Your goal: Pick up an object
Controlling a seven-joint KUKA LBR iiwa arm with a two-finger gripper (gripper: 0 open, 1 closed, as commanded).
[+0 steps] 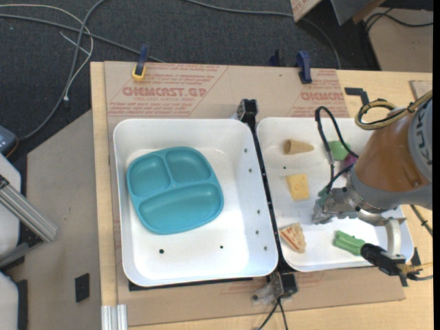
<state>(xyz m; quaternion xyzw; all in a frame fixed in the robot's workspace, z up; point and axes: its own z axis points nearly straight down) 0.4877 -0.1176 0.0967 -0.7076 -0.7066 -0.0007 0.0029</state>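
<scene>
Low over the right bin (385, 261), arm (392, 163) bends down.

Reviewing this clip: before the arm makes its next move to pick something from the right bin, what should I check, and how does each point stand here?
1. Objects available in the right bin: ok; yellow cheese block, cone, sandwich wedge, green piece.
2. Gripper over the right bin: ok.
3. Something between its fingers: cannot tell; the wrist hides them.
4. Cheese block lies apart from the other pieces: ok.
5. Teal divided plate out of the way in the left bin: ok.
6. Cable loops over the bin near the arm: cannot tell if it snags.
</scene>
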